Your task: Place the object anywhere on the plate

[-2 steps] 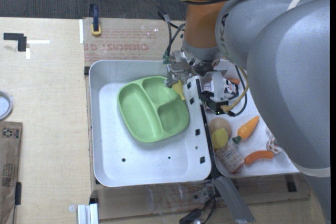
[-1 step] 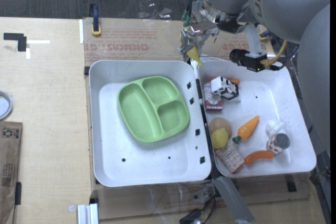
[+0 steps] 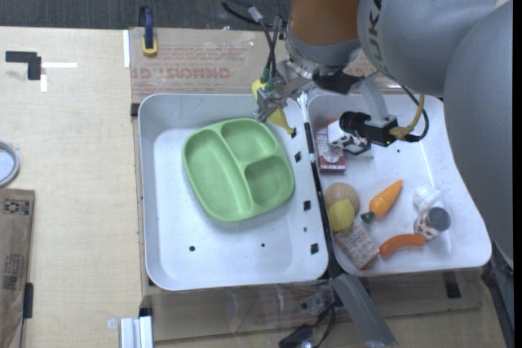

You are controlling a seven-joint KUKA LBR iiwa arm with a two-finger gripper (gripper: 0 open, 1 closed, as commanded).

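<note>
A light green plate (image 3: 238, 169) with three compartments lies tilted in the left bin (image 3: 163, 257). My gripper (image 3: 275, 100) hangs over that bin's far right corner, just beyond the plate's upper right rim. A small yellow object (image 3: 280, 118) sticks out below the fingertips and is pinched between them. It hangs beside the wall between the two bins, and part of it is hidden by the fingers.
The right bin (image 3: 457, 175) holds a small red and white box (image 3: 331, 156), a lemon (image 3: 342, 213) against a tan ball (image 3: 342, 193), a carrot (image 3: 387, 197), an orange vegetable (image 3: 402, 243), a packet (image 3: 356, 245) and a white and grey piece (image 3: 431, 217). A blue-handled clamp (image 3: 147, 30) sits behind the bins.
</note>
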